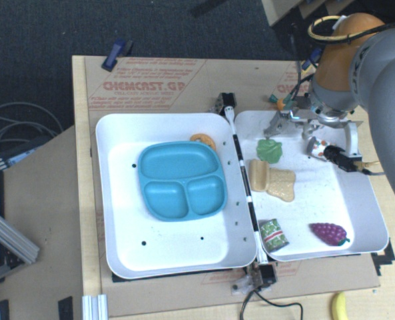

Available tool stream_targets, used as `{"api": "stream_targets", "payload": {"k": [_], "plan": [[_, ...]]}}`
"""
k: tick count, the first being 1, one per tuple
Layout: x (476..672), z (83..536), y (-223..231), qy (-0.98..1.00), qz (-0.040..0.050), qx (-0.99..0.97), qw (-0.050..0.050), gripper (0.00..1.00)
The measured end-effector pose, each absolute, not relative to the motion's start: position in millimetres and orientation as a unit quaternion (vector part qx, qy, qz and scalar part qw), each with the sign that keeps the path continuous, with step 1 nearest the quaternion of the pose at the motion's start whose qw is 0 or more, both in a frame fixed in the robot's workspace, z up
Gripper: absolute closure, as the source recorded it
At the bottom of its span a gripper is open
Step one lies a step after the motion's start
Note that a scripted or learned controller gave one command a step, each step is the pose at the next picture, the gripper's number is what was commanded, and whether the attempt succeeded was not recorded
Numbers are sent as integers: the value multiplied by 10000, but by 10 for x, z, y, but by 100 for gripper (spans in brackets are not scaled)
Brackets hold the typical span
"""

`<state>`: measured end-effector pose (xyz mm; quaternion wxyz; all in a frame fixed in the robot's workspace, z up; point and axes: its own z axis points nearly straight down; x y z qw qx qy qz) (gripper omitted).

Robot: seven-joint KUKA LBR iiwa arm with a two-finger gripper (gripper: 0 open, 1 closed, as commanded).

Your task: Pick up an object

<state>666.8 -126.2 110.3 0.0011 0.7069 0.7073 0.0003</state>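
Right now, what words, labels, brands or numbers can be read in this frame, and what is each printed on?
"CHEMCAST GP": red print on the brown board behind the left bin; the smaller lines under it are too blurred to read.
Same red print, partly hidden, on the board behind the right bin: unreadable.
Green packet in the right bin: label too small to read.

floor: dark carpet (84,12) | cables (10,135) left | bench: brown board (157,79)
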Motion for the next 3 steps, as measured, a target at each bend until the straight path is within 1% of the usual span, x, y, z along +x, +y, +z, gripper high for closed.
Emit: {"api": "stream_targets", "payload": {"k": [1, 2, 3], "plan": [[6439, 846, -963, 7075, -5, 7068, -12, 0], [6668, 851, -1122, 7073, 4, 7070, 12, 0], [6490, 848, -961, 7074, -5, 7068, -9, 0]]}}
